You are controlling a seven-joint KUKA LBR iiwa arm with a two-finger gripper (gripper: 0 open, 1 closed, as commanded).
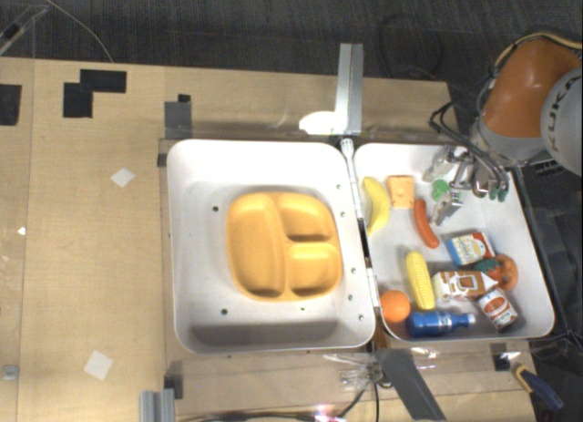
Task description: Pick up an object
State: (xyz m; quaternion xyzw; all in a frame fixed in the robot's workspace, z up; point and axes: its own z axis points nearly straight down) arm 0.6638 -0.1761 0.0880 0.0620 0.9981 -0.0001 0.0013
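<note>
The right bin (528, 238) holds a banana (375, 203), a cheese wedge (400, 191), a red sausage (424, 222), a corn cob (419, 280), an orange (394, 305), a blue bottle (439, 323), a small carton (468, 248), a brown sauce bottle (465, 282) and a red can (497, 308). My gripper (453, 194) hangs over the far part of this bin, just right of the cheese and above the sausage's upper end. Nothing shows between its fingers.
The left bin (187, 229) holds a yellow divided tray (281, 244). A metal post (349, 92) stands at the back between the bins. The arm's orange band (521, 92) looms over the right bin's far corner. Wooden bench lies to the left.
</note>
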